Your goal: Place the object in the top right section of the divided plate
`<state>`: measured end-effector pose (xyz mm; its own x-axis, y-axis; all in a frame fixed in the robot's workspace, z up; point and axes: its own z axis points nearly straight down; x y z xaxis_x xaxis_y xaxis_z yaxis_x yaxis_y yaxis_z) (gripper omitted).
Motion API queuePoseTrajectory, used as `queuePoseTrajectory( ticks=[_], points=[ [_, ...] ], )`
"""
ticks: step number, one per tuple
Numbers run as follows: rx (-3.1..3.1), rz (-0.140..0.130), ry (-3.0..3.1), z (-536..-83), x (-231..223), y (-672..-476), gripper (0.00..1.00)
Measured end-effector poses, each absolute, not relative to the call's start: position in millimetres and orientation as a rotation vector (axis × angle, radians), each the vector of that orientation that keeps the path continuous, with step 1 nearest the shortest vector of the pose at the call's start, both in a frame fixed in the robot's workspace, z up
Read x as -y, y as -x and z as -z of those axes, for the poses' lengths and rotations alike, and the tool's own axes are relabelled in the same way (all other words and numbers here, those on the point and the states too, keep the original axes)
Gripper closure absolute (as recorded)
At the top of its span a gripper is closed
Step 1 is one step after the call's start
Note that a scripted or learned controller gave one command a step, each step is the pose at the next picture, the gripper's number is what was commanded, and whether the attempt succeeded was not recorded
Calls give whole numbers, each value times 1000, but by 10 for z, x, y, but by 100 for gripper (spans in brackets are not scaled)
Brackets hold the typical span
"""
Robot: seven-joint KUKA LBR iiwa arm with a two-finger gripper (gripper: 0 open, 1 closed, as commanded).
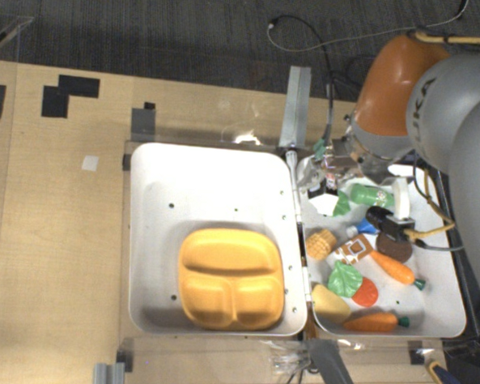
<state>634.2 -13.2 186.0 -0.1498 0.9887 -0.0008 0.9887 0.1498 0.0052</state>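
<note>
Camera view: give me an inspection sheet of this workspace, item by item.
Surface: wooden bench bearing two shallow white bins, left bin and right bin, side by side.
Job's things: yellow divided plate lies in the left bin, toward its near side; its sections hold nothing seen.
Clutter: right bin holds toy foods, among them a corn cob, two carrots, a green leafy piece, a red piece and a brown piece.
Grippers: pincer sits low over the far left corner of the right bin; finger state cannot be told.
Cables: black cable loops across the dark floor behind the bins.
Surroundings: black markers on the bench, far left.
</note>
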Motion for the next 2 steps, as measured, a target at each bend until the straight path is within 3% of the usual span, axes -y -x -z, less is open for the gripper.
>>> queuePoseTrajectory(
  ticks=[1,2],
  points=[
    [-2445,-7,-1968,-2310,-687,-5715,100],
    [-2235,-26,-2193,-1061,-1306,-5355,100]
  ],
)
